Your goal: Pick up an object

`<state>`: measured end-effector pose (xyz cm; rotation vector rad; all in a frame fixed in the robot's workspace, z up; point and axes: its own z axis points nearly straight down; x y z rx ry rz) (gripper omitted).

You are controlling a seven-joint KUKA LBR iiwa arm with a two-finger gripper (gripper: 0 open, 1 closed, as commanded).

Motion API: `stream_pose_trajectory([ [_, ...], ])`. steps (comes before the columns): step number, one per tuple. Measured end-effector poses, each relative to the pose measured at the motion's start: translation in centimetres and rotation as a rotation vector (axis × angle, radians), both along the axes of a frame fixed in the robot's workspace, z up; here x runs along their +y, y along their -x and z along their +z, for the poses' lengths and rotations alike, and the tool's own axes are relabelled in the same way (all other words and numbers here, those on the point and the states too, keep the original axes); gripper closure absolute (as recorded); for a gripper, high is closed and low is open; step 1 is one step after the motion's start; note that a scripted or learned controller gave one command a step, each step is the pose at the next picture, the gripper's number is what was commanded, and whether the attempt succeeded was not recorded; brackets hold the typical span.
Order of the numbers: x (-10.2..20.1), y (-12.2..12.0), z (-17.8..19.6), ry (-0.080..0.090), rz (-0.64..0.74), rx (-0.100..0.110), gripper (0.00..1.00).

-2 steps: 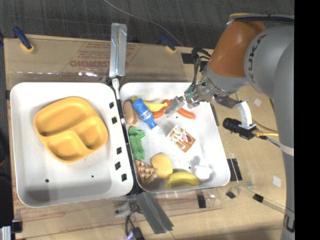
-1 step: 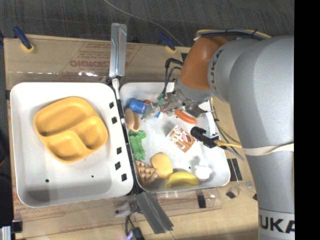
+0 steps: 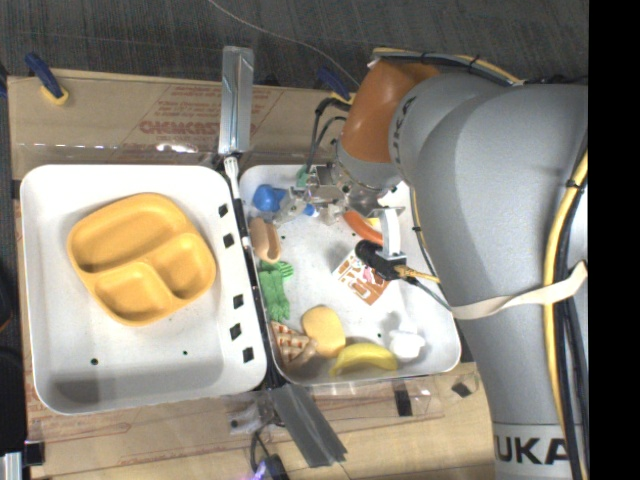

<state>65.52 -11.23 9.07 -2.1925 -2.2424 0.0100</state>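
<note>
Gripper (image 3: 318, 186) is seen low over the far end of the right bin (image 3: 318, 258), at the end of the grey arm (image 3: 470, 188) reaching in from the right. Spread or pressed together: cannot be told, as the wrist hardware hides the tip. Nothing is seen pinched or lifted.

Progress, judged: the approach is made and the pick is not yet done. Grasp and lift are left. No target is confirmed. The likely candidate is the blue toy (image 3: 266, 198), just beside the gripper in the far left corner of the right bin.

Right bin contents:
- hot dog (image 3: 265, 239) lies along the left wall, just below the blue toy
- green toy (image 3: 275, 288) lies further down the same wall
- waffle piece (image 3: 290, 343) is in the near left corner
- tan rounded piece (image 3: 322, 326) touches the waffle piece
- banana (image 3: 362, 358) lies along the near wall, just beside the tan rounded piece
- white piece (image 3: 405, 345) is in the near right corner
- red-and-white printed card (image 3: 362, 278) lies mid-bin
- orange carrot (image 3: 363, 226) lies near the right wall, partly hidden under the wrist

Left bin (image 3: 60, 348) holds one thing, a yellow divided plate (image 3: 140, 256) with three compartments. It sits toward the far left, and nothing is seen in its compartments.
</note>
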Motion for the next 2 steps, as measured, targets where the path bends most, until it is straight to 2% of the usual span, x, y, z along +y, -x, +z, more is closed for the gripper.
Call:
stream_pose_trajectory([
  [1, -10.3, 2.1, 2.3, 0.003, 0.105, -0.008, 0.00],
  [2, -4.1, -0.1, 0.5, 0.006, -0.133, -0.006, 0.00],
])
